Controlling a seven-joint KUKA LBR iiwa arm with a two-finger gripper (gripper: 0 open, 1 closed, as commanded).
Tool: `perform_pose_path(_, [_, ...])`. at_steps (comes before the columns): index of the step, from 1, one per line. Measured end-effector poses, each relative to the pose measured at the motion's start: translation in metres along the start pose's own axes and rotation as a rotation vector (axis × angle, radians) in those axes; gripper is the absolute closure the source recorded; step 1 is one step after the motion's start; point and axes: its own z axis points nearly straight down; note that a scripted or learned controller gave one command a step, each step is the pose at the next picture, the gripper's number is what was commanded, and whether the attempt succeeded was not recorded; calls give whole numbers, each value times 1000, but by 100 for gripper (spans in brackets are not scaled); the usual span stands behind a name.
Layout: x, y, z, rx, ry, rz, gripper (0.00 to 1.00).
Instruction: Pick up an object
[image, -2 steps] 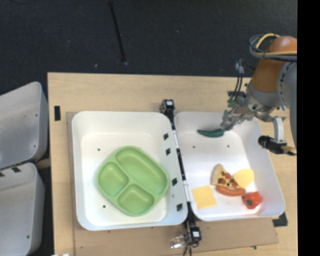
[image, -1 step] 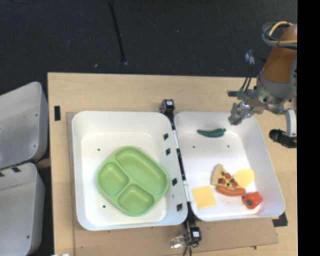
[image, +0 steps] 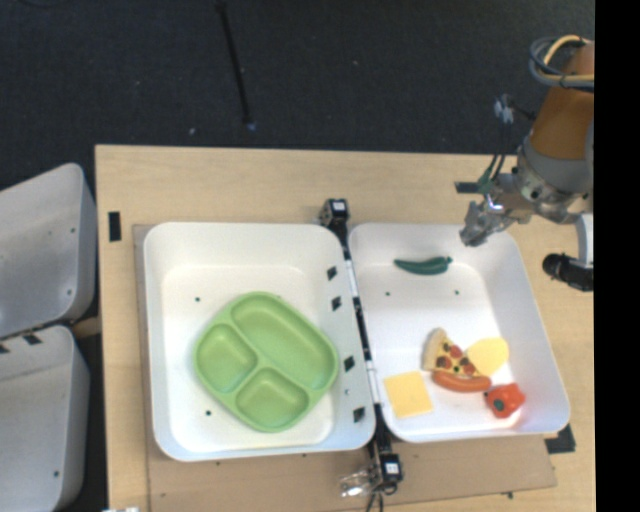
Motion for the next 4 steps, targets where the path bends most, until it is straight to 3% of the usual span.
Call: perform_pose_path(4, [219,-20,-31,7,2,-8,100])
